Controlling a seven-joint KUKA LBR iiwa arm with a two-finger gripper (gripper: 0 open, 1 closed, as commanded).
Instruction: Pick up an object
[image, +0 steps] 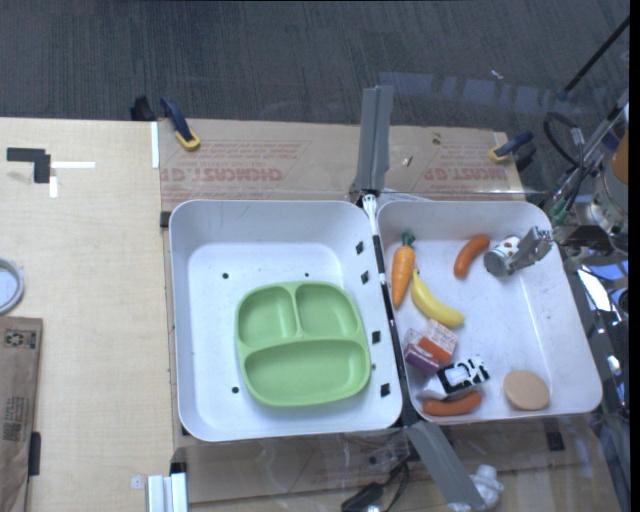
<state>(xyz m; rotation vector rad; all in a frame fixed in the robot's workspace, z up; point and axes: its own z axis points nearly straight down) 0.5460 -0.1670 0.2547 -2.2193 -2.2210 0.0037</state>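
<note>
1. Front of the counter (80, 250), right bin (560, 330): a tan round cookie-like disc (526, 390), a red sausage (452, 403), a black-and-white toy (463, 375) and a small orange-and-purple packet (432, 350) crowd the near wall. All lie flat; none is lifted.
2. Left bin (200, 300): a green divided plate (303, 343) sits centre, w/ bare white floor all around it, esp. toward the far wall.
3. Mid right bin: a banana (436, 303) lies just beside a carrot (402, 272), which rests near the divider btwn the bins. Tight spot for a grasp; the wall is close.
4. Far right bin: a second orange sausage (471, 255) lies just beside the claw (515, 254), which hangs low over the bin floor, reaching in from the right.
5. Claw state: cannot tell whether it is apart or together; nothing is visibly clamped in it.
6. Progress, as a judgement: pick not yet made, approach at most. Still to do: close on one item, lift it clear.
7. Room: open floor lies at the right-centre of the right bin, so the orange sausage looks the easiest target; the far wall and right rim hem in the claw's side.
</note>
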